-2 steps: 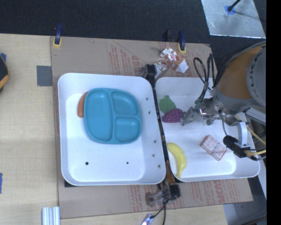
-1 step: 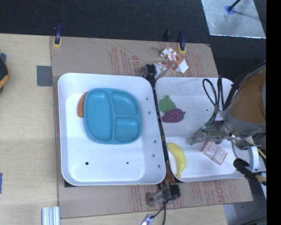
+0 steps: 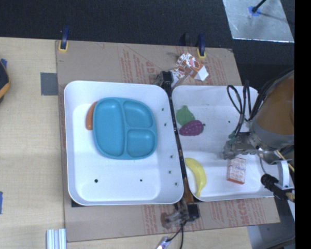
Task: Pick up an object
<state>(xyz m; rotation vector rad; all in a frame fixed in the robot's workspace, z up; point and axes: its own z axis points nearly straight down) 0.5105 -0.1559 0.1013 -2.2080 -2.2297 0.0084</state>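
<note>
arm [image 3: 272, 115]: enters from the right edge, over the right bin [image 3: 217, 95].
tool [image 3: 237, 148]: low in the right bin, just above the packet [image 3: 237, 169]; open or closed, cannot tell.
right bin holds: packet lower right, banana [image 3: 196, 175] at lower left wall, grapes [image 3: 191, 128] and green leaf [image 3: 184, 114] upper left.
left bin [image 3: 119, 185]: blue tray [image 3: 125, 128] with an orange thing [image 3: 88, 117] at its left edge.
counter [image 3: 20, 139]: carries both bins.

Red print on the cardboard sheet [image 3: 145, 56] is too faint to read.
</note>
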